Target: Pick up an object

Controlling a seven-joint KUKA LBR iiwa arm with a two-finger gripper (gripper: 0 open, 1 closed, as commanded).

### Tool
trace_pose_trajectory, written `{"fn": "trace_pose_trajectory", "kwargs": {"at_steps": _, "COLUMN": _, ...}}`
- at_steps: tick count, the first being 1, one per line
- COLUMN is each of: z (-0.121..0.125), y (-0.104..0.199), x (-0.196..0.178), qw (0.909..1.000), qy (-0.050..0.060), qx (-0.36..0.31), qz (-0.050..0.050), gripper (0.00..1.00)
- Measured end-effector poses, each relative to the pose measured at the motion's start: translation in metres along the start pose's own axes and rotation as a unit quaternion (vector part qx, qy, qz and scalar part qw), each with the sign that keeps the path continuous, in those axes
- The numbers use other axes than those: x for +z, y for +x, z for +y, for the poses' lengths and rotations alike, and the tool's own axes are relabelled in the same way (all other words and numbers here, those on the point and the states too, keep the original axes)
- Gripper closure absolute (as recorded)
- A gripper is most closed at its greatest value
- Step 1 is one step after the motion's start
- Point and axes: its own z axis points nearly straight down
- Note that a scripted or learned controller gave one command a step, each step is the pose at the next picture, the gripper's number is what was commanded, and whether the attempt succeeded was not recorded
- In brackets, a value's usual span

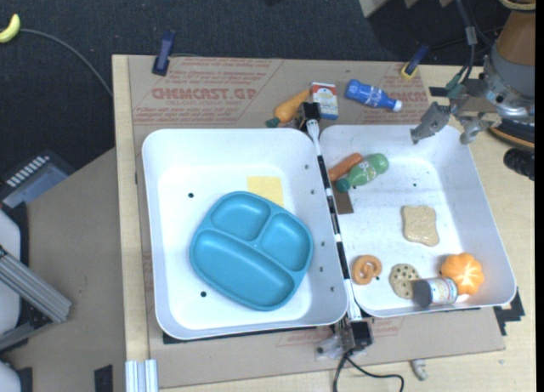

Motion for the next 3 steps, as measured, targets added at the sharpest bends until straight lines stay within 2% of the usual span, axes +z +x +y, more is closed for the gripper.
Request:
{"fn": "trace_pose_trajectory", "kwargs": {"at_steps": 1, "z": 0.005, "y": 0.059, "x": 0.059, "qw": 1.0, "qy": 0.001, "qx": -0.001, "qz": 0.001, "gripper": 0.0}}
{"fn": "trace_pose_trajectory", "kwargs": {"at_steps": 2, "z": -0.115, "y": 0.056, "x": 0.154, "qw": 1.0, "qy": 0.001, "qx": 0.001, "qz": 0.0, "gripper": 0.0}}
{"fn": "trace_pose_trajectory", "kwargs": {"at_steps": 3, "z": -0.001, "y": 0.023, "x": 0.103, "qw": 1.0, "qy": -0.002, "qx": 0.0, "qz": -0.001, "gripper": 0.0}}
